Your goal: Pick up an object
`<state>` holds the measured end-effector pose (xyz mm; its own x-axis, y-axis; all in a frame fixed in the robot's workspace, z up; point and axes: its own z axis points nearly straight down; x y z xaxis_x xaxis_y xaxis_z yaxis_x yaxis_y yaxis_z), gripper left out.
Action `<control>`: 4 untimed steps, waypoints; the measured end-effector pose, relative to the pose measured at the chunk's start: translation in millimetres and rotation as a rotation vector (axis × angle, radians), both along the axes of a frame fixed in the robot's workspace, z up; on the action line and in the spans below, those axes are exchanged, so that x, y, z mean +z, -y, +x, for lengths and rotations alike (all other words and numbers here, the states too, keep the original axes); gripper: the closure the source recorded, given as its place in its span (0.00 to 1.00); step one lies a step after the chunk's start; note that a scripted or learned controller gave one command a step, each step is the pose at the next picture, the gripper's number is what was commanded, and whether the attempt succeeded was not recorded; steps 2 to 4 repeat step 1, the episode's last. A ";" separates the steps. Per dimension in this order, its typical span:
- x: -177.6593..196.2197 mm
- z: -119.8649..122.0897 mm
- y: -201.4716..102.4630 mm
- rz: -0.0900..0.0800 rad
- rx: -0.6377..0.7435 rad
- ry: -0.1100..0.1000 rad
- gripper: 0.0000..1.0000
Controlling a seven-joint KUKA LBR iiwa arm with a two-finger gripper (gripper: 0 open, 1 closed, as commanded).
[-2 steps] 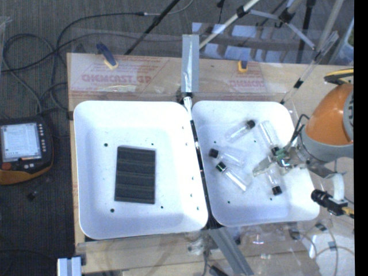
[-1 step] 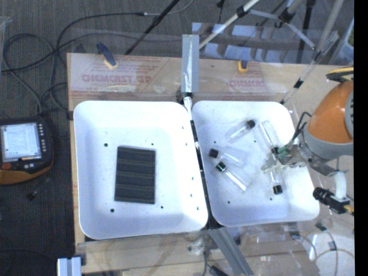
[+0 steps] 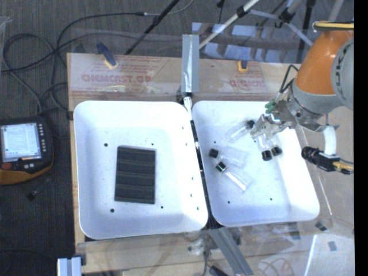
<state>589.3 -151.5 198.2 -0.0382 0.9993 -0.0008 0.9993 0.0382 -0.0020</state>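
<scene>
My gripper (image 3: pixel 270 147) hangs over the upper right part of the right bin (image 3: pixel 299 203), reaching in from the right. Three clear vials with black caps lie in that bin. One vial (image 3: pixel 237 133) is just left of the gripper. A second vial (image 3: pixel 229 154) lies near the bin's middle. The third vial (image 3: pixel 236 179) lies below it, tilted. None of them is visibly held by the gripper. A black ribbed rectangular block (image 3: pixel 135 173) lies flat in the middle of the left bin (image 3: pixel 92 119).
A raised rim (image 3: pixel 195 154) divides the two bins. A handheld pendant (image 3: pixel 23 145) with a screen rests off the bench at the far left. Cables and tripod legs run behind the bins.
</scene>
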 end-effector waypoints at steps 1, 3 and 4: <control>26.2 11.6 -58.6 -0.001 -0.059 0.000 1.00; 26.2 11.6 -58.6 -0.001 -0.059 0.000 1.00; 26.2 11.6 -58.6 -0.001 -0.059 0.000 1.00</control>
